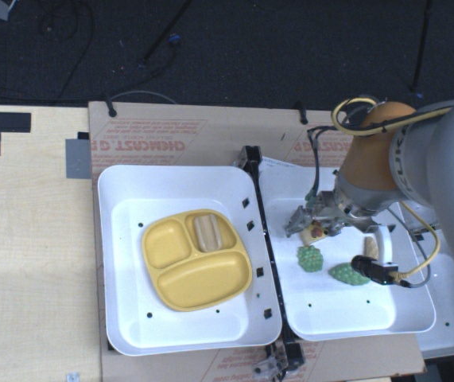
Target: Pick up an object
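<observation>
Green and knobbly, a small lump [310, 258] lies loose in the right bin [354, 317], just on the near side of the gripper [314, 223]. The gripper hangs low over that bin's far left part, probably to come down on something there. Whether the gripper is apart or together I cannot tell. A second green lump [346, 274] sits nearby to the right. In the left bin [123, 293], a yellow divided tray [199, 281] keeps a tan piece [206, 232] in its far right compartment.
</observation>
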Robot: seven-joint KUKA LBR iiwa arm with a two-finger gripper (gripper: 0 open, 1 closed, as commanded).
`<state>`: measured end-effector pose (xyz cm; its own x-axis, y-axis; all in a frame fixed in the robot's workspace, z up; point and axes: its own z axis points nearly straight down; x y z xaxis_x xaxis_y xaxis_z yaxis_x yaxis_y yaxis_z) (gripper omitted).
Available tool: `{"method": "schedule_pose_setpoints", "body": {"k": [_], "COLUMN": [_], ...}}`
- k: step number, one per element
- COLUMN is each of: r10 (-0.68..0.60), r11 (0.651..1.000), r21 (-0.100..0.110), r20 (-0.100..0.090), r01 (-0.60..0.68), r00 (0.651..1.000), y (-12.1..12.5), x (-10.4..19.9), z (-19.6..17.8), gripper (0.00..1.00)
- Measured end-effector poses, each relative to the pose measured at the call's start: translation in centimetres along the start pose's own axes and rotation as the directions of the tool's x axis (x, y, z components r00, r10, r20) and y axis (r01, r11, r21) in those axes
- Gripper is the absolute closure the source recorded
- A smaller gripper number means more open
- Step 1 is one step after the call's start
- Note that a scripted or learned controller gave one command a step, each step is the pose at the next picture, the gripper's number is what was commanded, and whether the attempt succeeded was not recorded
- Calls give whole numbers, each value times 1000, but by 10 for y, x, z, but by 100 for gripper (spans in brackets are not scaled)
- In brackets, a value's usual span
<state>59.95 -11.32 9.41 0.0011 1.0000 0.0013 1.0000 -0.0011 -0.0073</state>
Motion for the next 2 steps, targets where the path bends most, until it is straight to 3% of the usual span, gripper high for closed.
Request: {"method": "schedule_pose_setpoints", "body": {"k": [1, 2], "r10": [3, 5], "r11": [1000, 1000], "r21": [-5, -10], "r20": [1, 2], "r01": [-3, -5], "r00": [1000, 1000], "y": [1, -5], "x": [-1, -7], "z": [-14, -74], "gripper": [100, 100]}}
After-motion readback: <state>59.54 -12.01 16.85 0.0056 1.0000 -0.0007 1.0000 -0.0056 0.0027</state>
